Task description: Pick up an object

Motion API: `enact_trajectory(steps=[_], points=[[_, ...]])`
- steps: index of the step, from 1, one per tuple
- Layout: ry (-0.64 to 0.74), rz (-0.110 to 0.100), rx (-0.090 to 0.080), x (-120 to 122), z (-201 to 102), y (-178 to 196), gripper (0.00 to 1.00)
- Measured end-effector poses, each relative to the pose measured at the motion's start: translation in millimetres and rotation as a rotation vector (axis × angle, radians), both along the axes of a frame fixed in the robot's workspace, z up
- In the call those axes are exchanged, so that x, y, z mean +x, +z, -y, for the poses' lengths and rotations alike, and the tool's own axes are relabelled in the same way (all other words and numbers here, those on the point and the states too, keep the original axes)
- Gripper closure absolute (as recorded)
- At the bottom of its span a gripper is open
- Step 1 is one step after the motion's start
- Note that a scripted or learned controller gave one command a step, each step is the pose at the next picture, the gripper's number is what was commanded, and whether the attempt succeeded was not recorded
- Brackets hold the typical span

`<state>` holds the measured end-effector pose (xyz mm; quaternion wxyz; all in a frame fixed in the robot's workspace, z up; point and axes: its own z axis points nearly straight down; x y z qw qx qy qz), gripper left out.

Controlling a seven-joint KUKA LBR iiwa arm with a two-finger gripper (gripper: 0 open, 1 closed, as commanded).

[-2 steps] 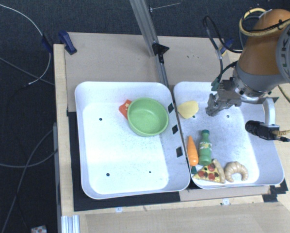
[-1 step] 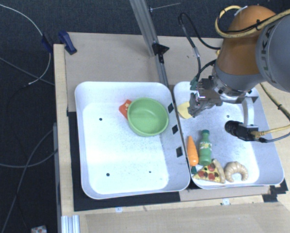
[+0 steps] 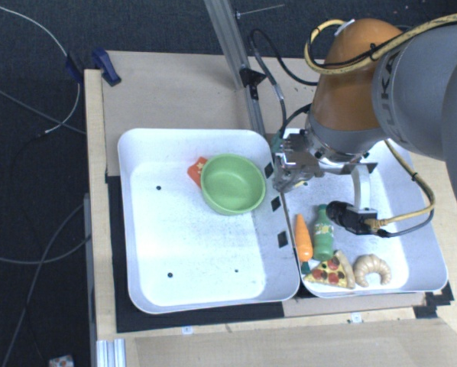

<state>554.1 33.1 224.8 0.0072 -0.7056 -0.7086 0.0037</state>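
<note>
My gripper (image 3: pixel 291 171) hangs below the orange-banded wrist (image 3: pixel 358 67), over the left edge of the right bin (image 3: pixel 412 205), close to the wall shared by the two bins. Nothing shows in its grasp. Below it in the right bin lie an orange carrot (image 3: pixel 303 237), a green bottle (image 3: pixel 323 235), a pizza slice (image 3: pixel 332 271) and a croissant (image 3: pixel 372 268), all near the front. In the left bin (image 3: pixel 175 266) a green bowl (image 3: pixel 232 183) stands upright at the back right, with a red-orange object (image 3: pixel 196 170) partly hidden behind its left rim.
A grey metal post (image 3: pixel 232 44) rises behind the bins, with black cables (image 3: pixel 278 90) beside it. A black cable fitting (image 3: pixel 351 218) hangs from the arm over the right bin. A blue clip (image 3: pixel 105 66) sits at the bench's back left corner.
</note>
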Motion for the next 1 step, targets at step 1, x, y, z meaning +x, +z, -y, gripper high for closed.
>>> enact_trajectory(steps=[1], points=[[0.002, -0.001, 0.000, -14.7, -58.0, -3.9, 1.00]])
